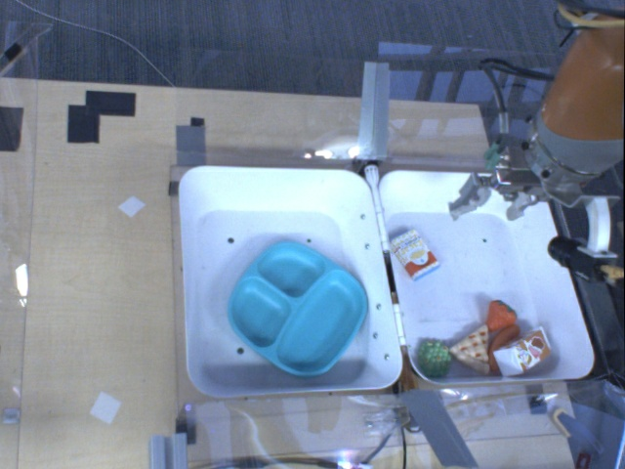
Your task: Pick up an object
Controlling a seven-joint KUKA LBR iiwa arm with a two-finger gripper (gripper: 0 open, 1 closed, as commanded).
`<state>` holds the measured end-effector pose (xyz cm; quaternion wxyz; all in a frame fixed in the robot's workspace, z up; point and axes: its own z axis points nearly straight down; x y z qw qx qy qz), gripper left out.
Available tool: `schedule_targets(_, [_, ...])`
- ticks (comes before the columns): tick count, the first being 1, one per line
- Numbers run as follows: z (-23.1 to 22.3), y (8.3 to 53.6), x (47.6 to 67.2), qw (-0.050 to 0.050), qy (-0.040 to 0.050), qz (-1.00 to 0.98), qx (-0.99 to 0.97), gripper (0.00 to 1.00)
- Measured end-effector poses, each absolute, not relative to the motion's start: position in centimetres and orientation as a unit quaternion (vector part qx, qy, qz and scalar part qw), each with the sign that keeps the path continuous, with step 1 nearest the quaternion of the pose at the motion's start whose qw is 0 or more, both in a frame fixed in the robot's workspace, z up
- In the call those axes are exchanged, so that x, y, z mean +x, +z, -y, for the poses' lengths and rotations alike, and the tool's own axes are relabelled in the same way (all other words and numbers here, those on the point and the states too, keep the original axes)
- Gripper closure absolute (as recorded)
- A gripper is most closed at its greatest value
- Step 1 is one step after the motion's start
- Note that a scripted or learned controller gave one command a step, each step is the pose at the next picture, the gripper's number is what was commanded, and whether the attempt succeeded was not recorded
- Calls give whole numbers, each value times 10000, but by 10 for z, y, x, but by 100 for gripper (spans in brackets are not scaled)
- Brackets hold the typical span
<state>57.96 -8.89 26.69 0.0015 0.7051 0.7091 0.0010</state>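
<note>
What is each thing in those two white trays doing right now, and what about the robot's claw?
Gripper: open, above the right bin, holding nothing.
Blue divided plate: lying flat in the left bin.
Small carton: lying alone, mid right bin.
Green toy, pizza slice, orange toy, second carton: clustered at the right bin's near edge.

We see an evenly, brightly lit scene from overhead, with the two white bins (293, 193) close to washed out and only soft, faint shadows under the blue plate (298, 306). Glare glints on the metal post (374, 115) between the bins and on clear sheeting along the worktop (88, 291). The frame looks slightly soft and grainy throughout.
</note>
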Motion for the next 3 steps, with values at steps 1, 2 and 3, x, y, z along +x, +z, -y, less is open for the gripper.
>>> schedule_targets(1, [88,278,581,31,26,-7103,7039,100])
schedule_targets(2, [90,375,576,31,21,-7597,6502,100])
schedule_targets(3, [90,375,575,28,19,-7597,6503,0])
